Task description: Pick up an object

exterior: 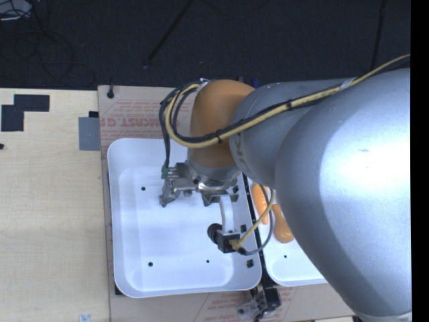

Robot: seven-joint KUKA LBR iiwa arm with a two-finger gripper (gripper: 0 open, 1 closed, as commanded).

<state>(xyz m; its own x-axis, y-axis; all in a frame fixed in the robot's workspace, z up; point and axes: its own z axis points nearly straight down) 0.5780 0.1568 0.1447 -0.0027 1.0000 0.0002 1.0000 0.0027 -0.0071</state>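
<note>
A: Item one, the arm [322,166]. How is it entered?

B: It is recorded as a large grey body reaching in from the right, with an orange band [214,123] above the wrist. Yellow and black cables [175,116] are looped beside the band and carried back along the arm.

A: Item two, the hand?

B: The hand [175,188] is located low over the left bin [134,180], in its upper middle part. The metal fittings are seen from above, partly covered by the wrist. Whether the fingers are spread wide, set narrow, or closed on anything cannot be told; nothing is seen between them.

A: Item three, the object to be picked?

B: One orange object [281,225], long and rounded, is listed in the right bin [295,274], just beside the divide between the two bins and largely hidden under the arm. Its kind cannot be determined. It is well apart from the hand.

A: Further entries?

B: A small black fitting [224,239] with a cable is noted over the lower right part of the left bin. A cardboard sheet [127,109] with red print is laid under the bins. The pale tabletop [47,206] on the left is marked with dark rectangles [87,133].
</note>
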